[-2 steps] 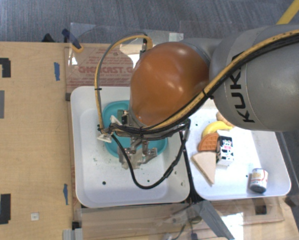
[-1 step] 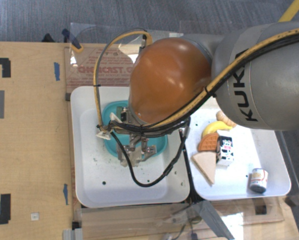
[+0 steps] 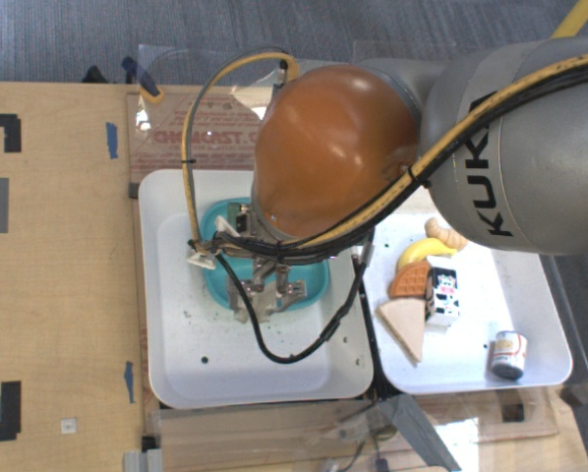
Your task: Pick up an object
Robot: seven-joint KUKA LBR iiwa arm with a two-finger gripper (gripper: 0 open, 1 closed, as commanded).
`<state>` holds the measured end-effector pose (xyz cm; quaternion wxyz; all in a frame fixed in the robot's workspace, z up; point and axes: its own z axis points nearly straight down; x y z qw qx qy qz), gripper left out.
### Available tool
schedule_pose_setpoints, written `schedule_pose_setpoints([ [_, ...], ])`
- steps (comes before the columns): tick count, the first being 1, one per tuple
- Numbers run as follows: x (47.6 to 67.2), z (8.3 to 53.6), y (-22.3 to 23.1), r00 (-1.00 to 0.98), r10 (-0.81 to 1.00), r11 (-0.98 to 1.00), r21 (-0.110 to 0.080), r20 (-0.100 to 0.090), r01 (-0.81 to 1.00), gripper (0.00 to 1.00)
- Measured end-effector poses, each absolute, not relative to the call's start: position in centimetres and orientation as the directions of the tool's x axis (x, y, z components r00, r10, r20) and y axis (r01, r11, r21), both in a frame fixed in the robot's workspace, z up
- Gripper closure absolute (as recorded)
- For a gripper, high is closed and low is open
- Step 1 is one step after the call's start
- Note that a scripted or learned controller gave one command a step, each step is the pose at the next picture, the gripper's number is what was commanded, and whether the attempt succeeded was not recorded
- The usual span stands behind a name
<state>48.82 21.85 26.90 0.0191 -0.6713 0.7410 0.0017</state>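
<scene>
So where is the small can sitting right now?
In the camera view, the small can stands in the right bin, near its front right corner, apart from the milk carton and the toy food cluster.

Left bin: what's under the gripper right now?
A teal plate lies in the left bin, directly under the gripper. The arm and its cables cover the plate's middle and far side, so anything resting there can't be seen.

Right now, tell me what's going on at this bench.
The arm reaches over the left bin, its gripper low over a teal dish there. Whether it has hold of anything cannot be told from this view. The right bin holds a banana, a wedge-shaped piece, a small cow-print carton and a can, all untouched.
</scene>
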Motion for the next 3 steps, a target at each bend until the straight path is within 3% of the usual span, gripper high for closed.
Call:
schedule_pose_setpoints([
  [1, 48.9, 28.0, 22.2, -0.097, -0.995, 0.098, -0.029, -0.038, -0.995, 1.0],
  [2, 50.5, 24.1, 22.3, -0.513, -0.858, 0.513, -0.001, -0.004, -0.858, 1.0],
  [3, 49.3, 18.2, 21.9, -0.812, -0.583, 0.812, 0.001, -0.001, -0.583, 1.0],
])
